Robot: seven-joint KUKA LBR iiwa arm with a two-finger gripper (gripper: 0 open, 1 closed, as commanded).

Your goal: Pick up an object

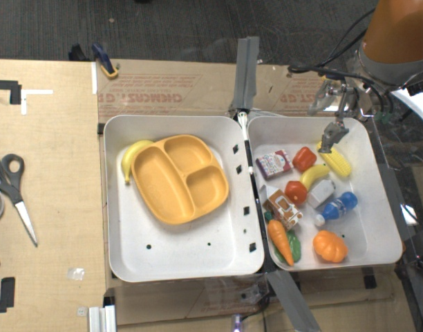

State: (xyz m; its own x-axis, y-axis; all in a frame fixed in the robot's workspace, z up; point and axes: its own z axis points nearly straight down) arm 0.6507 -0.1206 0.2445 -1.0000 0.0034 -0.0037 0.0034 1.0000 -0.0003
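Note:
The right bin holds several toy foods: a purple packet, a red pepper, a corn cob, a small yellow banana, a red tomato, a white and blue bottle, a brown and white toy, a carrot and an orange pumpkin. My gripper hangs over the bin's back part, just above the corn cob and to the right of the red pepper. I see nothing held in it.
The left bin carries a yellow divided plate with a banana at its left edge. Scissors lie on the wooden bench far left. Cables trail behind the right bin.

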